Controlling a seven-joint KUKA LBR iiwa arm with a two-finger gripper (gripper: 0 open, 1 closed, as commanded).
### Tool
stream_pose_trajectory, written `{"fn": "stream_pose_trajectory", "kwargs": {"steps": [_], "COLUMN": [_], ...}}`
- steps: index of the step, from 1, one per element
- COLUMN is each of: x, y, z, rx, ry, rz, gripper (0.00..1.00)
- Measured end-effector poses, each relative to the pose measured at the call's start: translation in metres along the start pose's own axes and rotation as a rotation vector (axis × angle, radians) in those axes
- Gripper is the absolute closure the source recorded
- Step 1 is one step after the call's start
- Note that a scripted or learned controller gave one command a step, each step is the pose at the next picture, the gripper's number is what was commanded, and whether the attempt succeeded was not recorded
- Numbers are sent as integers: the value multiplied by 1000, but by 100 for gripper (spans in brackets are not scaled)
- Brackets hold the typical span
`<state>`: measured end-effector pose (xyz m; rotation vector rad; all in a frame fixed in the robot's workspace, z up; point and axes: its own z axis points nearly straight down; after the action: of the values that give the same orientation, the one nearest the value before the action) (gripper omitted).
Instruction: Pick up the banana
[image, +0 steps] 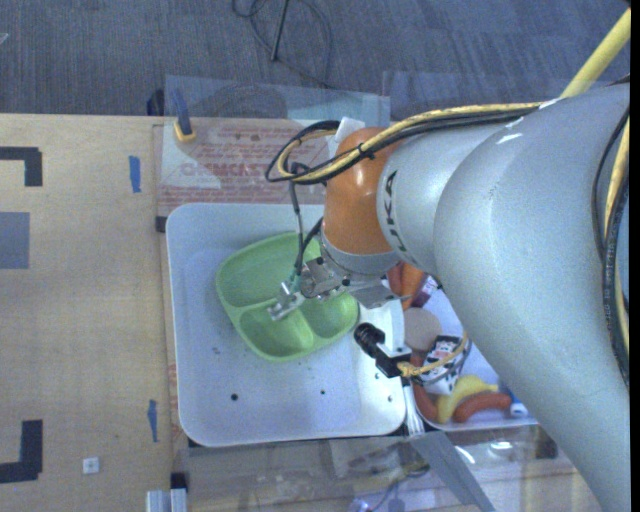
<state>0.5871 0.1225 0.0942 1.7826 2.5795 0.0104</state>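
From the camera view above the tabletop (80, 300), the arm (480, 200) comes in from the right and its orange band (355, 205) sits over the left white bin (200, 400). The gripper (285, 303) hangs over the green divided plate (250, 290) that lies in that bin, with its metal tip above the ridge between the plate's compartments. Its two fingers look drawn close together with nothing between them, so it is carrying nothing; the detail is small, and that is a reading, not a certainty. The banana (468, 392) is not under the gripper at all. It lies in the right bin (500, 425), in the lower right of the view, as a short yellow curve half hidden below the arm, touching or just beside a reddish sausage-shaped item (480, 404) and near a round beige object (420, 328) and some dark and orange clutter. From the gripper the banana therefore lies to the right and downward in the view, across the wall that divides the two bins, well apart from the plate. Its long axis seems to run from upper right to lower left in the view, though too much of it is covered to be sure. As a judgement, the coming move turns on carrying the gripper out of the left bin over that dividing wall and turning the fingers across the banana's length, and the crowding neighbours make a clean grasp doubtful.
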Motion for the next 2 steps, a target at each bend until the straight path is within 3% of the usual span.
{"fn": "stream_pose_trajectory", "kwargs": {"steps": [1, 2], "x": [30, 26], "y": [-29, 32], "z": [-1, 3], "rx": [-12, 81], "ry": [-4, 10], "rz": [-42, -47], "gripper": [0, 0]}}
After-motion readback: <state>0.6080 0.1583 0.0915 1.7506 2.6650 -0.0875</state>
